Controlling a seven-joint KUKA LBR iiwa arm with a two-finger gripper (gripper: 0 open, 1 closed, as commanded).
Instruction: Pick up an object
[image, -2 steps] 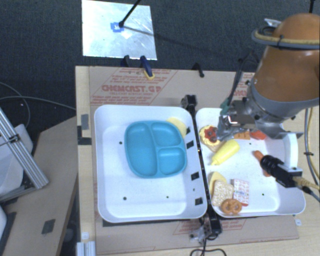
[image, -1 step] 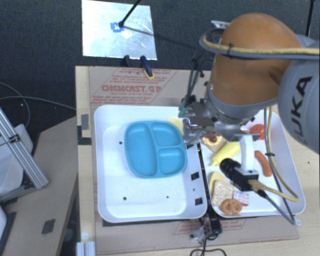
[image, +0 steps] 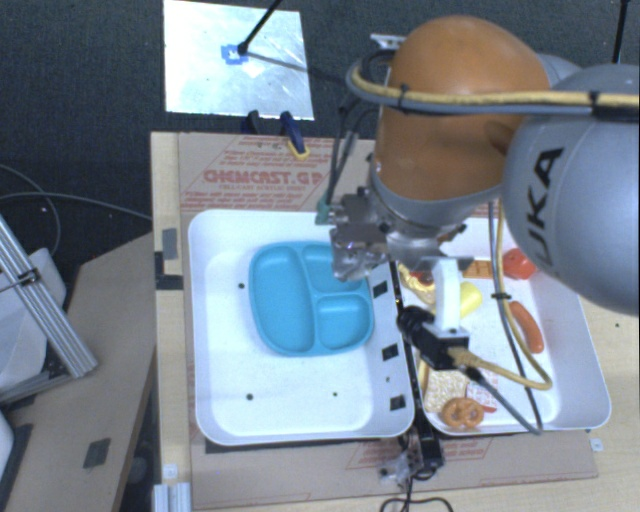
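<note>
Hovering over the blue tray (image: 300, 305), the jaws (image: 352, 262) look empty.

Red print on the cardboard sheet (image: 262, 172) under the bins, far side: reads roughly "CHEMCAST G P", last letters cut off by the arm. More red print on its near edge, too small to read. Grey arm housing (image: 570, 190), right: large black letters "KA", partial, running vertically.

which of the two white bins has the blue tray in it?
The left bin. The blue divided tray lies in it, while the right bin holds small food items like the pretzel and hot dog.
</note>
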